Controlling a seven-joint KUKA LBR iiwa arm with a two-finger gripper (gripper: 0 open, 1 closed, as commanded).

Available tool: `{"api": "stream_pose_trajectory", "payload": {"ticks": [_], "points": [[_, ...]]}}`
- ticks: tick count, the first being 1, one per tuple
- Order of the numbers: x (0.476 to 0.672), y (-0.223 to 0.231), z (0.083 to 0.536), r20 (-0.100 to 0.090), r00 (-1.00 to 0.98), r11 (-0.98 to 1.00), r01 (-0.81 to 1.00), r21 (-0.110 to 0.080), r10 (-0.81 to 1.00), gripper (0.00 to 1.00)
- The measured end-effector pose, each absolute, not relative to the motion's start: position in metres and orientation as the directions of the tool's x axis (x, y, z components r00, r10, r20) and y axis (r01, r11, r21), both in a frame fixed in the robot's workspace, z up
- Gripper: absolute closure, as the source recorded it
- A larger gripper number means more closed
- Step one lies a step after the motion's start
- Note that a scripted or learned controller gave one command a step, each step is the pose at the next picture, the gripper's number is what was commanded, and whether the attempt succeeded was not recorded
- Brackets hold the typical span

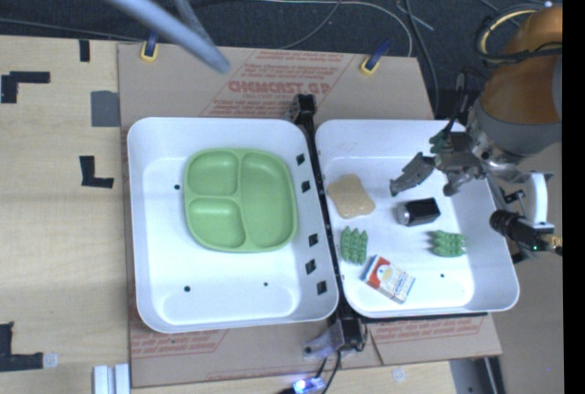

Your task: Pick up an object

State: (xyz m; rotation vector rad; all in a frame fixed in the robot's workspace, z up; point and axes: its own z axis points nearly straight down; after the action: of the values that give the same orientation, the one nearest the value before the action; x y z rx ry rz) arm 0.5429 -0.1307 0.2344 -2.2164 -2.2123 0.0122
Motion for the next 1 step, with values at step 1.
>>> {"api": "stream_pose_trajectory", "payload": {"ticks": [1], "points": [[0.5453,-0.1305,0.2400,0.000,-0.001,0.001,1.000,-0.002,1.000,0.00]]}}
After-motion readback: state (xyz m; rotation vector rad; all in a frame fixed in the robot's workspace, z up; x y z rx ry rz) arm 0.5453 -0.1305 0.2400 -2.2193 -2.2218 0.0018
